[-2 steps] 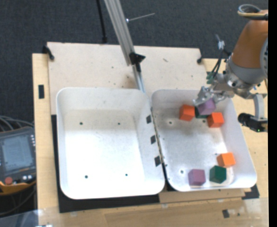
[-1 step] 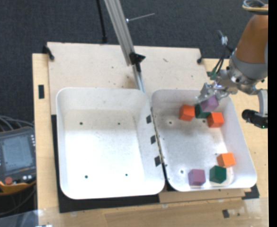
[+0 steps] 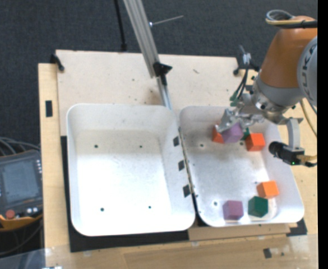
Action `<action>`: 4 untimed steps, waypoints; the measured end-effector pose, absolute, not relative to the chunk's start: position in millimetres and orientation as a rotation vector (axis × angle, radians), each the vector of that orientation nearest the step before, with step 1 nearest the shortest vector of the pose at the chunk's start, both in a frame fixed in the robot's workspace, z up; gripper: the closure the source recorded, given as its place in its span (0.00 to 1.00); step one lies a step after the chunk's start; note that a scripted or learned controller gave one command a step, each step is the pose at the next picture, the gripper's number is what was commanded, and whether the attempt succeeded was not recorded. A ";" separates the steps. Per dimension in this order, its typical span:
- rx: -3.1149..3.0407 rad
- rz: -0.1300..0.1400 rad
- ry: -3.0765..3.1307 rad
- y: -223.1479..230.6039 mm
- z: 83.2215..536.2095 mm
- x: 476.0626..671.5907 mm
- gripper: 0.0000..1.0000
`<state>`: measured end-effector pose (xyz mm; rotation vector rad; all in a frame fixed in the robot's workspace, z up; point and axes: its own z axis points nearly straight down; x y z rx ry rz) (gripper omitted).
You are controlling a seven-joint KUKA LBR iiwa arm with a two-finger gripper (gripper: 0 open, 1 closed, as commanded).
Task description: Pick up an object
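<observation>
Two bins sat side by side on the bench, and all the loose blocks lay in the right bin (image 3: 206,167), while the left bin (image 3: 79,122) showed bare white floor. The gripper (image 3: 231,125) hung low over the far part of the right bin, reaching in from the right under the arm's orange band, and a purple block (image 3: 234,133) appeared directly at its tip, seemingly between or just under the fingers. Whether those fingers were spread or closed could not be told from this slanted view, since the wrist body and the block overlapped them, so no hold could be claimed. An orange-red piece (image 3: 217,135) touched the purple block on its left side, and an orange cube (image 3: 255,142) lay just beside it on the right, so the target was flanked closely on both sides. By my judgement the coming move turned on that purple block lying straight beneath the gripper rather than off to any side, needing a closing and a lift more than a sideways shift. Well apart, along the near edge, rested another purple cube (image 3: 232,209), a green cube (image 3: 258,207) and a second orange cube (image 3: 268,189).
</observation>
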<state>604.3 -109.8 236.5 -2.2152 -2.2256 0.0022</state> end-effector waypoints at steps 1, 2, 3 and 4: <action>-2.214 0.001 -2.227 -63.5 230.0 593.2 1.00; -2.213 0.000 -2.228 -11.9 234.1 563.7 1.00; -2.211 -0.002 -2.229 38.0 245.5 544.2 1.00; -2.211 0.002 -2.228 89.0 231.6 525.3 1.00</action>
